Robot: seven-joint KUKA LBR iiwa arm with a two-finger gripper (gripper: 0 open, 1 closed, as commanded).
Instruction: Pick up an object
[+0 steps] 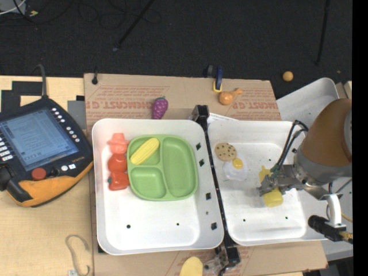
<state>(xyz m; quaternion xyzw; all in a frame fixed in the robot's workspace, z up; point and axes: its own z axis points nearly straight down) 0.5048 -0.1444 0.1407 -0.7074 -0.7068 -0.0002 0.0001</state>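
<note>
Your end effector (270, 190) sits low in the right bin (253, 223), directly over a yellow object (273, 199). You cannot tell whether it grips the object or how far open it is.

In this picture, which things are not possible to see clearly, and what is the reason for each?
- End effector, camera view: its fingers are small and dark against the arm, so open or shut is unclear.
- Yellow object in the right bin: touching or gripped cannot be told.
- Yellow item below the bins: cut off by the bottom edge.
- Pale item beside the cookie: too small and blurred to name.
</note>
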